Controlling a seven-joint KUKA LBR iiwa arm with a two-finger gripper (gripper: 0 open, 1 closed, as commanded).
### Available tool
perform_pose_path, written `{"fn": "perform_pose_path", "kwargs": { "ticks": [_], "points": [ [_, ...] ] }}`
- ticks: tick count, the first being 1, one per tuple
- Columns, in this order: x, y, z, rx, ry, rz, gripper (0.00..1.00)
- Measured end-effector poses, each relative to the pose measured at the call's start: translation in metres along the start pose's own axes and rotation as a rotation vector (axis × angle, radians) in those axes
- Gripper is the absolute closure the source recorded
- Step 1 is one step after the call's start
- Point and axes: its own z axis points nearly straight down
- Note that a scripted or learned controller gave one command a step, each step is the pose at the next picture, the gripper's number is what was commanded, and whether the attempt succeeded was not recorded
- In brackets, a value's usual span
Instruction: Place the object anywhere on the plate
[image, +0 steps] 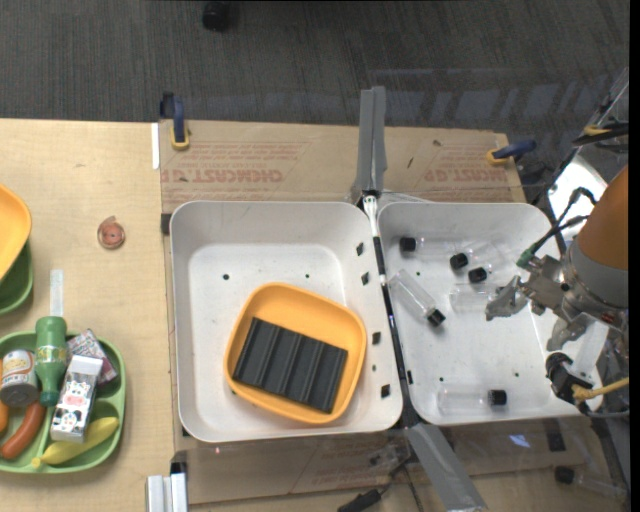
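From the overhead camera view we see the counter (90, 180) carrying two white bins. The left bin (200, 400) holds an orange plate (250, 312) with a dark ribbed block (292, 365) lying on it. The right bin (520, 220) holds several small clear vials with black caps, scattered apart: one long vial (418, 298) near the divider, another vial (470, 399) by the near wall, and a few caps higher up.

The gripper (505, 300) hangs over the right bin's right half, just beside the scattered vials. We cannot tell how its jaws stand, and we see nothing between them.

We judge the task barely begun: if a vial is the object, all vials lie in the right bin, well apart from the plate. A pick, a carry across the divider and a release are left.
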Motion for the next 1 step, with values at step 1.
{"fn": "perform_pose_path", "kwargs": {
  "ticks": [1],
  "points": [
    [-0.0271,0.0111,-0.0243,0.0,0.0,0.052,0.0]
  ]
}}
